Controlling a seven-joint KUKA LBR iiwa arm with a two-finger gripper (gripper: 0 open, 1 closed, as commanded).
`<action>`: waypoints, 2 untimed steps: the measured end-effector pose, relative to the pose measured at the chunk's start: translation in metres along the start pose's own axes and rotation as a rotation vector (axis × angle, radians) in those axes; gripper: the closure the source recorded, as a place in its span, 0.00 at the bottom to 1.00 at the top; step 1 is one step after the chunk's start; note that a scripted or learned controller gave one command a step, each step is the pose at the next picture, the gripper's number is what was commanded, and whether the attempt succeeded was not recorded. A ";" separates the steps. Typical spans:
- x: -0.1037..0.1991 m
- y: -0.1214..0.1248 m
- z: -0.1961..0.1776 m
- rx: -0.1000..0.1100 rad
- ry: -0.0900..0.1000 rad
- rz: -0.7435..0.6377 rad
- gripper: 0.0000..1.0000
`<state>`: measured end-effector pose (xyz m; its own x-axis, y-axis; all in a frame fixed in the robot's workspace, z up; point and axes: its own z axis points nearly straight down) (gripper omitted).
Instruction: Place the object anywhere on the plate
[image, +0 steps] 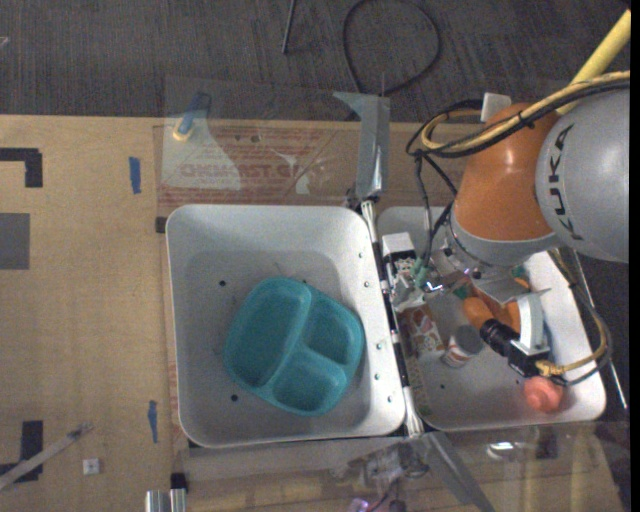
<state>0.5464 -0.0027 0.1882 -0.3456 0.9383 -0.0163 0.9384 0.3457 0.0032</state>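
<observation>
We are seeing the teal plate (293, 346) lying in the left bin (200, 240), the arm (560, 180) hanging over the right bin (585, 400) at three o'clock, pincer grip impossible for us to tell.

teal plate (293, 346) in left bin (190, 250), arm (560, 170) over right bin (585, 395)

"KUKA" stands in dark letters on the grey arm (590, 180).
</observation>
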 end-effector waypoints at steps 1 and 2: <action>0.009 0.020 -0.034 0.002 0.014 0.102 1.00; 0.069 0.039 -0.008 0.007 0.017 0.056 1.00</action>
<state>0.5587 0.0753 0.1954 -0.2928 0.9562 0.0007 0.9562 0.2928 -0.0030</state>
